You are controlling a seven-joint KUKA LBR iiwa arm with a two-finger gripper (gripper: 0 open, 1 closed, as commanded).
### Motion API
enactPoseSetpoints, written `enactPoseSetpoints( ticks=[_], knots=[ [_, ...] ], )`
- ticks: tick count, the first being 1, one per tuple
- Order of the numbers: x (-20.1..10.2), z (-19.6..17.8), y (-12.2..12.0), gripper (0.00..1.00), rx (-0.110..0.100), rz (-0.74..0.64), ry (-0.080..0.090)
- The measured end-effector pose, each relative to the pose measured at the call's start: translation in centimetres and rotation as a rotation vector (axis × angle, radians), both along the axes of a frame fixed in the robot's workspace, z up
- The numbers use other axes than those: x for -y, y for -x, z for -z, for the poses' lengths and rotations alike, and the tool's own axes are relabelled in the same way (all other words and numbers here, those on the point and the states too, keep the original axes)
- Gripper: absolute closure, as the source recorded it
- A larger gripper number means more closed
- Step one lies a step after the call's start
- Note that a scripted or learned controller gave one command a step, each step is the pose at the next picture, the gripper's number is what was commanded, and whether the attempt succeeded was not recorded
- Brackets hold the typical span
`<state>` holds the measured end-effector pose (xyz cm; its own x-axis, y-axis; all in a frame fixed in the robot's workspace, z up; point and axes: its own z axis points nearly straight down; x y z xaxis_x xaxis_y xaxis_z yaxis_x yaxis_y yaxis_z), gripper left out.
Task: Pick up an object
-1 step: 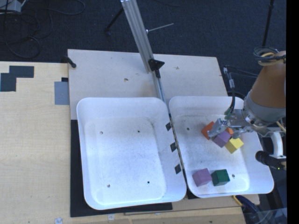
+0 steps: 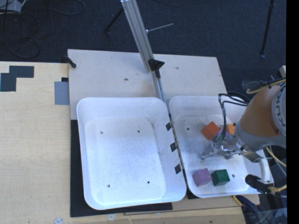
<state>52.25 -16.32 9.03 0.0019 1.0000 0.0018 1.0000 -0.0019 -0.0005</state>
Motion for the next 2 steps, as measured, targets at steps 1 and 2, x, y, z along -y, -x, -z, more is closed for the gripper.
enactPoseSetpoints(
  ticks=[1, 2],
  knots=[
    [2.3, -0.2, -7.1, 0.0, 0.0, -0.006, -0.003],
    [0.3, -8.2, -8.6, 0.0, 0.007, -0.006, 0.002]
  ],
)
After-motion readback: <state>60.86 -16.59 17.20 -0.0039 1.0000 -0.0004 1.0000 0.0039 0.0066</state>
